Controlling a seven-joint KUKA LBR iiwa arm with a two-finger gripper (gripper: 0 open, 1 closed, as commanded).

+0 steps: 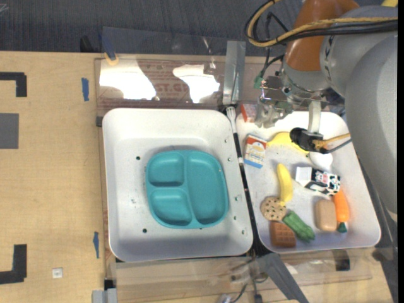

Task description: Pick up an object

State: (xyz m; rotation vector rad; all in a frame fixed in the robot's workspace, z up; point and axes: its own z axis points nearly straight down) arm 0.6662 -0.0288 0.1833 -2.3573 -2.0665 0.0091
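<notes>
Bench — two bins | one teal tray | two bananas | gripper state unclear

On your table two bins sit side by side. The left bin holds a divided tray at its middle. In the right bin, a carton lies far-left, a banana at centre, a cookie nearer you, and a carrot at the right, beside a bread roll
</notes>
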